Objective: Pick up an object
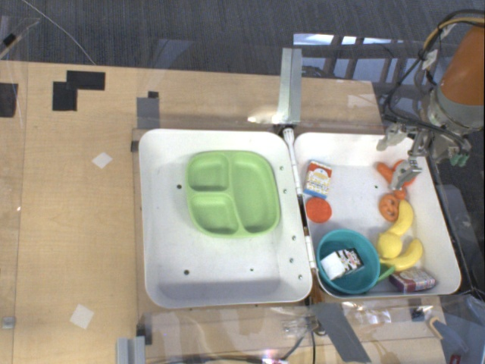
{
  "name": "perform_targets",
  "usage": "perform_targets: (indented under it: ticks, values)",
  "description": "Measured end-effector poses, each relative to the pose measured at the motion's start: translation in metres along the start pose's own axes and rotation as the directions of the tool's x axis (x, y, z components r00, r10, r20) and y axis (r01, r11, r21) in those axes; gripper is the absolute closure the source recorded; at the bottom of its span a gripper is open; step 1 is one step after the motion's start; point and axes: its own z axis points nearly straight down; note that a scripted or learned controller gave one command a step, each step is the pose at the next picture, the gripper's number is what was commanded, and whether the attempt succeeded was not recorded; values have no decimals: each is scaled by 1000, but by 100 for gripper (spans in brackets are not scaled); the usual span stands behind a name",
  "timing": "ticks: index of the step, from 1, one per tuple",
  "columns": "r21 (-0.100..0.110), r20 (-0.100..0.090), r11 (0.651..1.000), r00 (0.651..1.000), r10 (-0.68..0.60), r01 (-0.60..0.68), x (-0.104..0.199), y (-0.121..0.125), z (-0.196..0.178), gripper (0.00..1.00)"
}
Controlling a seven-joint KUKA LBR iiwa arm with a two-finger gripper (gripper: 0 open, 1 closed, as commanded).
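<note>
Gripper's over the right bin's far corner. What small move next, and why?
Probably lower the gripper straight down a little onto the orange piece. It hangs right at that piece, which lies apart from the banana and near the right bin wall.

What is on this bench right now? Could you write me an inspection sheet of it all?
Surface: wooden bench bearing two white bins, the left bin and the right bin.
Job's things: right bin holds a small carton, red disc, teal bowl with a packet inside, banana, orange toys, purple box.
Clutter: green divided plate in left bin.
Gripper: gripper over right bin's far right corner, by the orange toys.
Cables: cables looping along the arm.
Surroundings: dark carpet beyond.
</note>
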Motion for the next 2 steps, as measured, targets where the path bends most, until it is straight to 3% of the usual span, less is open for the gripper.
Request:
perform_targets:
  ticks: [1, 2]
  values:
    - [2, 3, 973, 973, -232, 232, 30, -20, 101, 0]
    - [-1, 3, 984, 984, -177, 177, 63, 38, 110, 0]
